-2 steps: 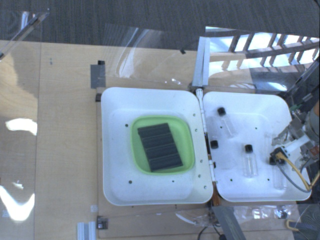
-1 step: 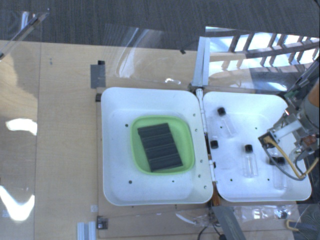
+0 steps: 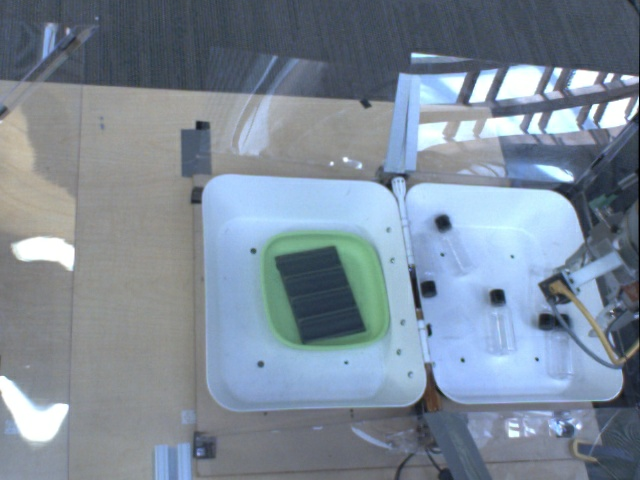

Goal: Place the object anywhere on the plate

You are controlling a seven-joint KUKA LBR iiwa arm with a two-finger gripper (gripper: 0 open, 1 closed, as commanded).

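A green square plate (image 3: 375, 298) with rounded corners sits in the middle of the left bin (image 3: 230, 368). A dark grey ridged rectangular slab (image 3: 319, 294) lies flat on the plate, turned slightly askew. My gripper (image 3: 605, 288) hangs at the far right edge of the right bin (image 3: 470, 383), largely cut off by the frame's edge. It is well away from the plate and the slab, and nothing can be seen held in it.
In the right bin lie three clear vials with black caps (image 3: 447, 240) (image 3: 497, 323) (image 3: 556, 350), and a small black cap (image 3: 428, 289) sits near the divider. A metal upright (image 3: 402, 133) stands behind the bins' join.
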